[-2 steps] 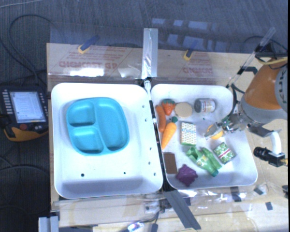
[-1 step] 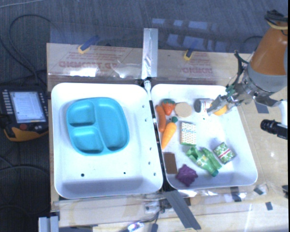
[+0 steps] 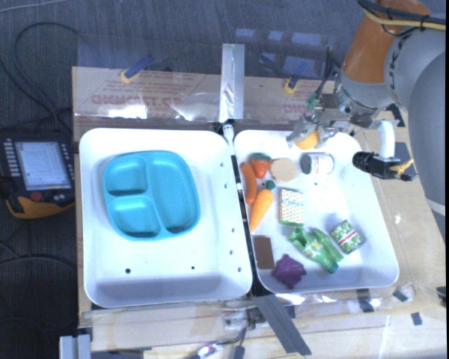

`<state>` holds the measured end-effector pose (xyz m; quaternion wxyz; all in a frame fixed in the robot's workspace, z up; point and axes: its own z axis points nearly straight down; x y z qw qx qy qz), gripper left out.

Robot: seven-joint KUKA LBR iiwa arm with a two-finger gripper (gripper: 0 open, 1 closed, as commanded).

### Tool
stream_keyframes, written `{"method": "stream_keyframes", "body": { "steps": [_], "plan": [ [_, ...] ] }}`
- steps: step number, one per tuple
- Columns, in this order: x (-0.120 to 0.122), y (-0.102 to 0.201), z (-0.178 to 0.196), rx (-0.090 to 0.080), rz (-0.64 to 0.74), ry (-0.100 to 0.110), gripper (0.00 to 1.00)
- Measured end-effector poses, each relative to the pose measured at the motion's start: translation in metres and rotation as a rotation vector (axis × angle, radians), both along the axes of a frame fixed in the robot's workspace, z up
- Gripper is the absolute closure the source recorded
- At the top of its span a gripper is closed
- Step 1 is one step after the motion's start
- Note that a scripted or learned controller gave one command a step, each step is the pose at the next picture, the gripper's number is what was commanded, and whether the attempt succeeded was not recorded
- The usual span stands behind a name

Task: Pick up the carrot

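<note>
Hand point(image 3: 319, 128) over right bin's point(image 3: 374, 223) far edge, grip state unclear, carrot point(image 3: 261, 206) well apart.

A single fixed camera hangs above the bench point(image 3: 90, 96) and looks down at a slant, taking in both white bins side by side: the left bin point(image 3: 97, 275) and the right bin point(image 3: 374, 223). It stands far enough back to catch floor beyond the bench, and the arm point(image 3: 378, 43) enters from the right
</note>
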<state>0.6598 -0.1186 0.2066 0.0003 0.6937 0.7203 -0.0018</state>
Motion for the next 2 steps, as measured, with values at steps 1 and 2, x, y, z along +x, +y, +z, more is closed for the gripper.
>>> {"method": "stream_keyframes", "body": {
  "steps": [1, 2],
  "plan": [
    [0.008, 0.028, 0.009, -0.001, -0.300, 0.000, 1.00],
    [0.008, 0.068, -0.024, -0.001, -0.530, 0.002, 1.00]
  ]
}}
